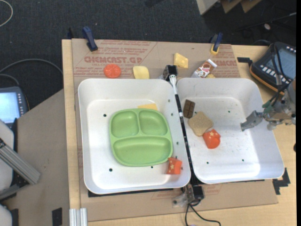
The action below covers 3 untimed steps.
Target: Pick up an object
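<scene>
In the right bin (244, 166) lie a dark brown block (189, 108), a tan bread slice (201, 123) and a red-orange toy fruit (212, 139), all close together near the bin's left wall. My gripper (254, 120) reaches in over the bin's right side, low above the floor. It sits well to the right of the fruit, and nothing shows in its grasp. The left bin (94, 126) holds a green divided plate (140, 137), a yellow piece (148, 107) behind the plate and a small orange piece (174, 166) at the plate's front right corner.
On the cardboard behind the bins lie an orange disc (112, 70), two yellow pieces (140, 72) (180, 60), a red and white packet (205, 69) and a black item (169, 71). Blue clamps (89, 38) (216, 42) grip the back edge. A handheld controller (275, 67) sits at the right.
</scene>
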Motion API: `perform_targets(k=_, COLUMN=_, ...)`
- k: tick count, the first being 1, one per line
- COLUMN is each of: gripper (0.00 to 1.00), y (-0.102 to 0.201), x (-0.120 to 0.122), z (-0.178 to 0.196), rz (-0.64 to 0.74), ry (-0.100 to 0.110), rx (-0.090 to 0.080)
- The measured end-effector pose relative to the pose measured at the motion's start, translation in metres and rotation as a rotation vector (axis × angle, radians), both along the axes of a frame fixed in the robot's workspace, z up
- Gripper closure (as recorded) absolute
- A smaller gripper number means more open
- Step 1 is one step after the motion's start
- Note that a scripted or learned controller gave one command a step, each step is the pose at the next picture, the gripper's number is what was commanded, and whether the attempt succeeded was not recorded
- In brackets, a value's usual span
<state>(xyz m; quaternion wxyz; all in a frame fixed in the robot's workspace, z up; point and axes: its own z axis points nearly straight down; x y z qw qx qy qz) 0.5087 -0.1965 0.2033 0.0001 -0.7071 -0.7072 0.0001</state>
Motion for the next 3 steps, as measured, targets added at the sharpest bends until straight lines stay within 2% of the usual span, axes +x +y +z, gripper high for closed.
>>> perform_targets(k=1, gripper=0.0, y=0.079, x=0.03, z=-0.031, rz=0.008, ry=0.005, rx=0.006)
perform_targets(k=2, gripper=0.0, y=0.091, x=0.01, z=-0.123, rz=0.0, ry=0.006, rx=0.002)
perform_targets(k=3, gripper=1.0, y=0.09, x=0.012, z=-0.108, rz=-0.001, ry=-0.003, rx=-0.001)
